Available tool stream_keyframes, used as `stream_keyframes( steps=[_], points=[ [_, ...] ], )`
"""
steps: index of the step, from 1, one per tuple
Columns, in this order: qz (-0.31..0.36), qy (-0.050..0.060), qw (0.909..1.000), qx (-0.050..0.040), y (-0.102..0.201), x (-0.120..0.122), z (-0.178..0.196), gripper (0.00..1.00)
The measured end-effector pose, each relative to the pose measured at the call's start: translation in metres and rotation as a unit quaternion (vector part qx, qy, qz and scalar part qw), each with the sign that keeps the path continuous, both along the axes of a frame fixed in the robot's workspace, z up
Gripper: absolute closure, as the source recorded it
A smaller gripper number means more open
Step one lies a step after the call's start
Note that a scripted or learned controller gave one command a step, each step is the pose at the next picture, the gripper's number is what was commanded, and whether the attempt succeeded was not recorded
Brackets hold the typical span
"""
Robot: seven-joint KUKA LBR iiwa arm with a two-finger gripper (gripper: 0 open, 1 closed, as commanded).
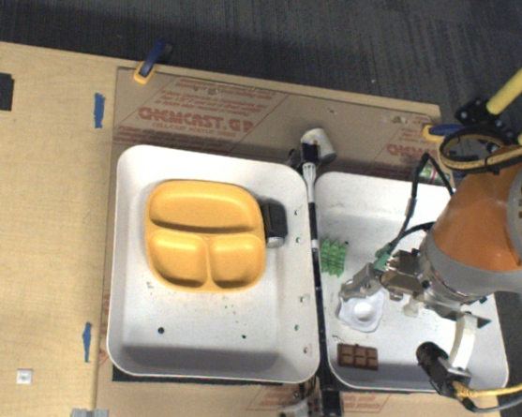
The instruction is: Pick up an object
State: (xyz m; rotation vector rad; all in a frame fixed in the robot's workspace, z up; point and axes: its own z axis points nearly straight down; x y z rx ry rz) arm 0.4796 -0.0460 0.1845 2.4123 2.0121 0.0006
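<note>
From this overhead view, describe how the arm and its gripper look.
The arm is grey with a broad orange band above the wrist. Black cables loop beside that band, and another black cable curls below the wrist. The gripper is bare metal, silvery grey, with small green parts near its base.

Evenly and brightly lit from above, with no harsh shadows. Soft sheen on the glossy yellow divided plastic tray (207, 234) and faint glare on the two shallow white bins (132, 263). Slightly soft focus throughout, small details grainy. Dark and dim along the grey carpeted floor (266, 15) at top.
</note>
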Motion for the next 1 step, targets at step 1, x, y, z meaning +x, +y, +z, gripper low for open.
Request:
stream_keyframes(
  steps=[1],
  points=[
    [-0.018,-0.001,0.9998,0.0006,-0.0468,0.0003,-0.0988,0.00]
  ],
)
